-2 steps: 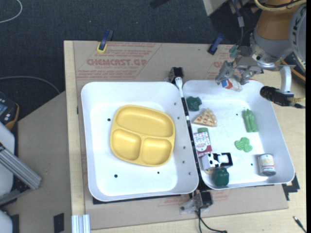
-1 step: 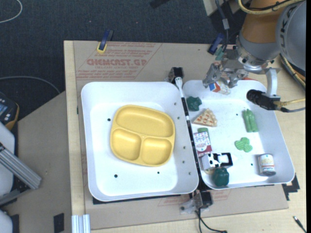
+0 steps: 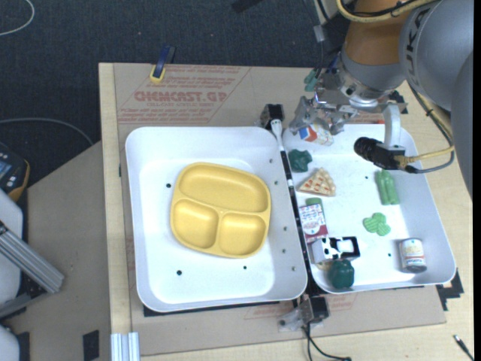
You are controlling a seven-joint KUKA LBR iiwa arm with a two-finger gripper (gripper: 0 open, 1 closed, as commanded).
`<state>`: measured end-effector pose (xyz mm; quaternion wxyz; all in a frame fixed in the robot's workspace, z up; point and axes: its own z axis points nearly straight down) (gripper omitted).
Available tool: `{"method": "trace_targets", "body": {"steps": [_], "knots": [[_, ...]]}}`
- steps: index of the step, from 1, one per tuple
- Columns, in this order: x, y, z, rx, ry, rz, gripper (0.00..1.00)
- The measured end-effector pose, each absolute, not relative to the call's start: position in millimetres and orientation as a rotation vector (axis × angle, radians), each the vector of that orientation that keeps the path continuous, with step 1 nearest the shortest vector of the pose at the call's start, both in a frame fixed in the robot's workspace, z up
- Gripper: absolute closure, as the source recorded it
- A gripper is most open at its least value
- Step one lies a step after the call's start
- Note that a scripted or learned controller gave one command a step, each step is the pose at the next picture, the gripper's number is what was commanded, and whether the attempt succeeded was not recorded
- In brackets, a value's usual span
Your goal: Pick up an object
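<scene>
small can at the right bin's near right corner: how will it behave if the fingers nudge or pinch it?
The small can stands upright and looks short and squat, so it probably slides rather than tips. If knocked over, its round body would likely roll. It sits close to the right bin wall, which may crowd one finger.

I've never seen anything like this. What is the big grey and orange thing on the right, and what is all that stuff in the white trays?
That is a robot arm, seen by one camera fixed above the bench. Its hand hangs over the far edge of the right bin; whether it grips anything is unclear. The left bin holds a yellow divided plate. The right bin holds small toys: a pizza slice, a green pickle-like piece, a small can and a dark green lump. The arm's job is to pick one up.
</scene>
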<state>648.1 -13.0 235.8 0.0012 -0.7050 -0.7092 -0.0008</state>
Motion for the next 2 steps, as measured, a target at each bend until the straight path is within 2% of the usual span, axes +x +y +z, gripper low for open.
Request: {"method": "trace_targets", "body": {"steps": [1,2], "knots": [[638.3,42,236,-2.212,-2.226,-0.001,1.0],[628.6,47,214,-2.217,-2.22,0.006,1.0]]}}
